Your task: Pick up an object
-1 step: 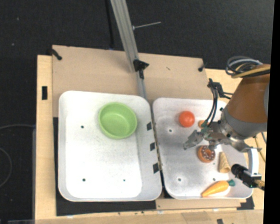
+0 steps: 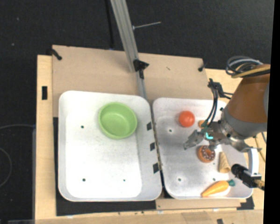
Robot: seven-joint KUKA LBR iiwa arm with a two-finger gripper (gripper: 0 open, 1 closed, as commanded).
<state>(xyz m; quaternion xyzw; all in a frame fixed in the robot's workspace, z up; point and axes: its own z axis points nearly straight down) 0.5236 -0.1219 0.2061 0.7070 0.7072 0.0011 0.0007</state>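
Nearest lay the carrot point(image 2: 216, 187); my pincer point(image 2: 205, 141) hovered over the brown disc point(image 2: 206, 154) in the right bin point(image 2: 173, 116), its spread unclear, nothing visibly lifted yet

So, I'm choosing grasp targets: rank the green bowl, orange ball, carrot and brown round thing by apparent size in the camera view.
1. green bowl
2. carrot
3. orange ball and brown round thing: look alike, not ranked; the brown one is partly hidden.

Even overhead light, soft shadows, slightly grainy.
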